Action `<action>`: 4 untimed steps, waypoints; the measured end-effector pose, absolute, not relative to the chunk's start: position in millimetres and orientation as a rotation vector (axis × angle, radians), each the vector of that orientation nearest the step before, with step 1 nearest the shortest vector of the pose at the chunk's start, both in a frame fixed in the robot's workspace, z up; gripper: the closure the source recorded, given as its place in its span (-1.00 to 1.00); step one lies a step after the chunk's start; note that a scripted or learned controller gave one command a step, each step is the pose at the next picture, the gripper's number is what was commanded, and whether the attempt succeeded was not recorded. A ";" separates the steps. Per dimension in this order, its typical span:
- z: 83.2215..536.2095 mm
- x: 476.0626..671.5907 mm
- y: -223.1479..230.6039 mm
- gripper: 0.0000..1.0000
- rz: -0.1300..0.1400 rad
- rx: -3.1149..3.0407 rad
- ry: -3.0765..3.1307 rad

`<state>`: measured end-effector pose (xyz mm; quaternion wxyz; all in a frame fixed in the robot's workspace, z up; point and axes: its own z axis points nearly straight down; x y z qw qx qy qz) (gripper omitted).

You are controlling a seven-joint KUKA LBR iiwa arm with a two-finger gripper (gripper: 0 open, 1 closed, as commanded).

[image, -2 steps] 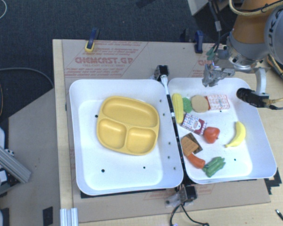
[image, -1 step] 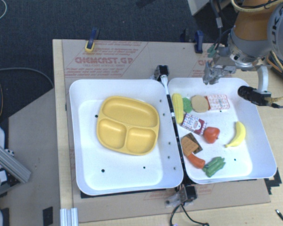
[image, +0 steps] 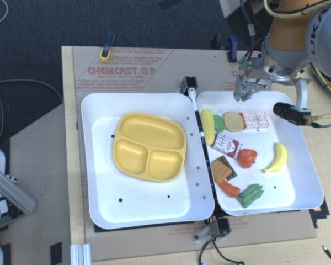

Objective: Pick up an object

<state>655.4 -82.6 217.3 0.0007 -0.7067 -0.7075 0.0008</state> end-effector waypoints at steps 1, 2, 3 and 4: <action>235.7 647.1 -81.4 1.00 -0.002 -2.223 -2.223; 233.6 648.8 -79.9 1.00 -0.001 -2.221 -2.223; 235.1 646.9 -84.7 1.00 -0.001 -2.222 -2.221; 215.4 650.3 -79.6 1.00 0.003 -2.219 -2.220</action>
